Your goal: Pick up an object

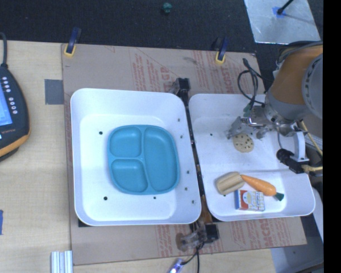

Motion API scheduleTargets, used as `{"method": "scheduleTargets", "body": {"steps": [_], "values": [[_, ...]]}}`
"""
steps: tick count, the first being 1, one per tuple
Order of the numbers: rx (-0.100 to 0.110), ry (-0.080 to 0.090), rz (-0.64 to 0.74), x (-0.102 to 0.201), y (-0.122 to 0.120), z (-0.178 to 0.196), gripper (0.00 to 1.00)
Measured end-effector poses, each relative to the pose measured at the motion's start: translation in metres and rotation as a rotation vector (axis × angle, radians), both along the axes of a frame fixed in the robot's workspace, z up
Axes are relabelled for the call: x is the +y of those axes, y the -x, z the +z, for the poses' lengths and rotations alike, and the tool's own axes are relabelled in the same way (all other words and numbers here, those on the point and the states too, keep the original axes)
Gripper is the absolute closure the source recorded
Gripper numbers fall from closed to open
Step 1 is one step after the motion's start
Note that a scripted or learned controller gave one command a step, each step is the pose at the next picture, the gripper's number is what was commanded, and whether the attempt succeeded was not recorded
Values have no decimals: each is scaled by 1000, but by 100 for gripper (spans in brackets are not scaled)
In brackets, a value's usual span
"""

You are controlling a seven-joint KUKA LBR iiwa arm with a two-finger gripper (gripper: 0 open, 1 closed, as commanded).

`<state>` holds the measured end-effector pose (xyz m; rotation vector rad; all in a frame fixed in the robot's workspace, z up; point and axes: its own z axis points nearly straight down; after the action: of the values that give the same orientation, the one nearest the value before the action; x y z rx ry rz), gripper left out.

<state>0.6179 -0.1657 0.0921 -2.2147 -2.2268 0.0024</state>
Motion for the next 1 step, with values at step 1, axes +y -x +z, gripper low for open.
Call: {"method": "scheduleTargets", "body": {"steps": [1], "values": [[-1,1,2,-1,-1,11,100]]}}
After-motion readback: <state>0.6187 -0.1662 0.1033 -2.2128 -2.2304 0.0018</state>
